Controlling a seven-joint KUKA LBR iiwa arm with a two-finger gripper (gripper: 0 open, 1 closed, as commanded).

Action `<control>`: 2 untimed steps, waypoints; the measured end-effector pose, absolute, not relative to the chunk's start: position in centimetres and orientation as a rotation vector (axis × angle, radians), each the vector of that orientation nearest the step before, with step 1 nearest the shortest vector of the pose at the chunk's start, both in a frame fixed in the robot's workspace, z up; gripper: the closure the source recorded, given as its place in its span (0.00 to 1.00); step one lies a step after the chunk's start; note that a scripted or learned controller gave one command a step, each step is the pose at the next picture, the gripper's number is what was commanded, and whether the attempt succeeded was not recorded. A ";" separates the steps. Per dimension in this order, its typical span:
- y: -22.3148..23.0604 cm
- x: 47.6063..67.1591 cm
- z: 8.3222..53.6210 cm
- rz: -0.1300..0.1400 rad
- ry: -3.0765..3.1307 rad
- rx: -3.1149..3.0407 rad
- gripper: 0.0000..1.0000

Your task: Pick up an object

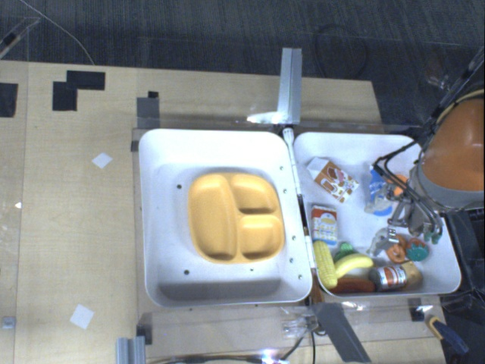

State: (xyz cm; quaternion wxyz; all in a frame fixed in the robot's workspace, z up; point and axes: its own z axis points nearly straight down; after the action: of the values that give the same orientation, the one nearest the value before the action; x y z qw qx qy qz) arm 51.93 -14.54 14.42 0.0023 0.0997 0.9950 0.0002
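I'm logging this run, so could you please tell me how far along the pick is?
Done: the arm has reached into the right bin, and the gripper is low among the items by the can and banana. In hand: nothing visibly held; whether its grasp has closed is unclear. Left: securing one object and lifting it. The yellow tray sits in the left bin.

matt yellow plastic tray (231, 217), wood-look bench (68, 226)
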 end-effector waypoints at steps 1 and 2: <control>-17.6 51.8 12.5 0.001 3.008 0.885 0.00; -17.5 52.1 13.7 0.001 3.003 0.871 1.00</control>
State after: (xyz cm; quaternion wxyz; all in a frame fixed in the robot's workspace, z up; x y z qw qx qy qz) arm 52.09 -17.46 13.74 0.0075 0.2786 0.9604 0.0003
